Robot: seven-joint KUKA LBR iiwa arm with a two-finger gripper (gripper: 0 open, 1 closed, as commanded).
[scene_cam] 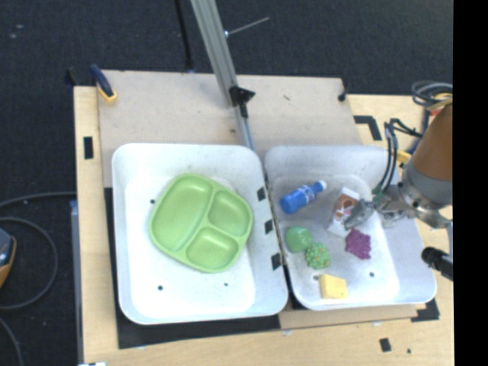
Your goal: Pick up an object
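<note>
Gripper (364, 213) low — arm (435, 158) right side

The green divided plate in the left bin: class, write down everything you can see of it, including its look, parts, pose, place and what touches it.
The green divided plate is a light lime green, looks like moulded plastic, and has rounded corners. Raised ridges split it into three compartments: one large on the left and two smaller on the right. It lies flat and face up, turned at a slant, near the middle of the left white bin. It rests on the bin floor alone, with nothing in its compartments and nothing else touching it.
</note>
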